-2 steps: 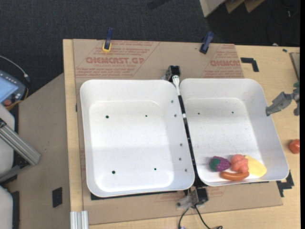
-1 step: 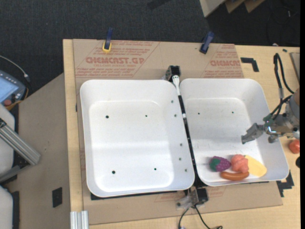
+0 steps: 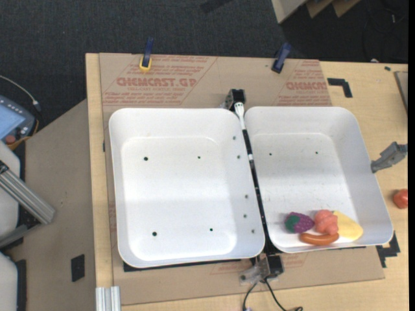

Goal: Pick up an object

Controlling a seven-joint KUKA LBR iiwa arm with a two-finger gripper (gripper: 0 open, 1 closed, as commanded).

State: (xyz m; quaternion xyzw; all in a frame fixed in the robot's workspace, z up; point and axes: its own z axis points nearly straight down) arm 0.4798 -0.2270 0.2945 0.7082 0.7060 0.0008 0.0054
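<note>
White plastic forms both bins, which sit side by side on a brown board printed with red lettering. The left bin has four small dark dots on its floor. The right bin holds the task's things, all bunched in its near right corner: a purple toy, a pink toy touching it on the right, a yellow toy against the pink one and close to the bin's right wall, and an orange toy, long and curved, lying just in front of the other three near the bin's front rim. What foods they copy is hard to tell at this size.

At the right bin's right rim, about halfway along it, a grey piece pokes in from the edge of the view; it looks like the tip of the gripper, though too little shows to be sure. Whether it is open or closed cannot be told. It holds nothing visible and sits well apart from the toys. A small orange spot shows on the board just outside the bin, nearer than the grey piece.

Two blue clamps grip the board's far edge, one behind the left bin and one behind the right. A black bracket sits at the far end of the seam between the bins, and a cable trails off from the seam's near end.
</note>
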